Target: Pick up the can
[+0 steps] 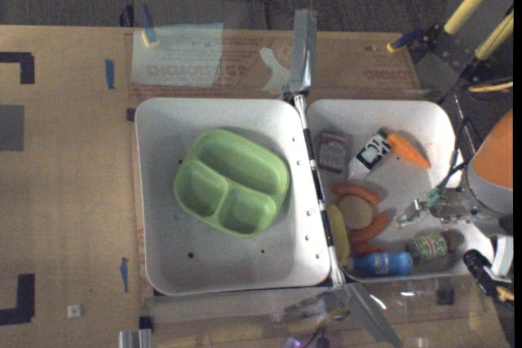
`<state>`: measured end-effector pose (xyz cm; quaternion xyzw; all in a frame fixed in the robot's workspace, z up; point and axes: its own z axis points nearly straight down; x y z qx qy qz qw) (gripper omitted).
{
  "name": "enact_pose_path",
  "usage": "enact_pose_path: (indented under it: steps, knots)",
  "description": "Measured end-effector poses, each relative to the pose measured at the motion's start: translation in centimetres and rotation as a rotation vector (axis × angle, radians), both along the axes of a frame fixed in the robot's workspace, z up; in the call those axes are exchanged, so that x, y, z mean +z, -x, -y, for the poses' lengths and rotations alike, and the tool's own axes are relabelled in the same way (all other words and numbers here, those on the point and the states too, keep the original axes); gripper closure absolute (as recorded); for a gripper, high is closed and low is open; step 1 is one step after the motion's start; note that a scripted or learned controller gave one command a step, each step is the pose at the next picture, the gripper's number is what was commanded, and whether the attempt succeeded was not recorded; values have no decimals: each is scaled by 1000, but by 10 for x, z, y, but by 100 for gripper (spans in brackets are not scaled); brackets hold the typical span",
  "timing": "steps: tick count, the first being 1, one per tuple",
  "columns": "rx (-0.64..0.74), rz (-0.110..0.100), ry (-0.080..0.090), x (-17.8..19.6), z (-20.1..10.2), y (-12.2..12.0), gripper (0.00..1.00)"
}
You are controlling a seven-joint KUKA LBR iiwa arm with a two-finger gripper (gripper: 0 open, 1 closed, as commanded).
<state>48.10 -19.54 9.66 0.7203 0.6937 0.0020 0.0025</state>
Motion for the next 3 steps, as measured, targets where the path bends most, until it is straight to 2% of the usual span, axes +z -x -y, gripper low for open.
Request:
enact_pose_path:
  steps: [1, 2, 3]
  knots:
    - [197, -6, -15, -10, 18, -1, 0]
    - [197, -5, -15, -10, 18, -1, 0]
    - [-131, 1, -22, -9, 12, -7, 0]
